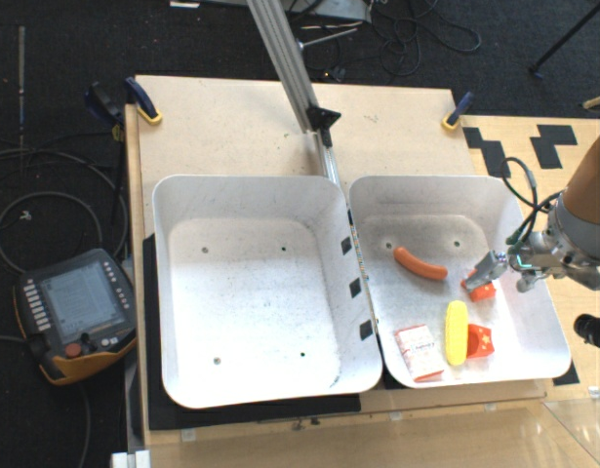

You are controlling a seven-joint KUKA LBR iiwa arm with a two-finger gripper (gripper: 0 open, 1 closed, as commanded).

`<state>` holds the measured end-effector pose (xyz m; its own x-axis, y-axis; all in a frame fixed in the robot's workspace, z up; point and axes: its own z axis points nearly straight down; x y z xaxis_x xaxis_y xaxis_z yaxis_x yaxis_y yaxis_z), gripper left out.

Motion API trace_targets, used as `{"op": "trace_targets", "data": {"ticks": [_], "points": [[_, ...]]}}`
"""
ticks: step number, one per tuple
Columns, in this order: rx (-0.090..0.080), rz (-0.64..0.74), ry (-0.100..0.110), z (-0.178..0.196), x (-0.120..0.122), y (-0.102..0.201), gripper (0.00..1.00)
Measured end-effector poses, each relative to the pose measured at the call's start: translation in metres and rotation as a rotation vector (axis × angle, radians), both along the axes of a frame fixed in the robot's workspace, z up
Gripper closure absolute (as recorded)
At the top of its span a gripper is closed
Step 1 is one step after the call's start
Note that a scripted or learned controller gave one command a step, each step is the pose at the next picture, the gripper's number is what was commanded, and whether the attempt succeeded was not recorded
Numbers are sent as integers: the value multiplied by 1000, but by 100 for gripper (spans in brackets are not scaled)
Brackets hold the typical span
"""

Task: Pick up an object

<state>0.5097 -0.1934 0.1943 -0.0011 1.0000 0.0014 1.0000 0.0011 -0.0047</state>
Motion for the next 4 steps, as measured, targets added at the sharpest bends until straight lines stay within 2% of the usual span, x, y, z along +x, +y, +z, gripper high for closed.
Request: {"op": "trace_targets", "data": {"ticks": [1,2,3,4], "points": [[-1,-1,-5,2,1,0,0],[0,-1,1,-55,10,-1,0],[-3,-2,-6,-100,11,-1,0],[-2,-2,-8,-88,11,-1,100]]}}
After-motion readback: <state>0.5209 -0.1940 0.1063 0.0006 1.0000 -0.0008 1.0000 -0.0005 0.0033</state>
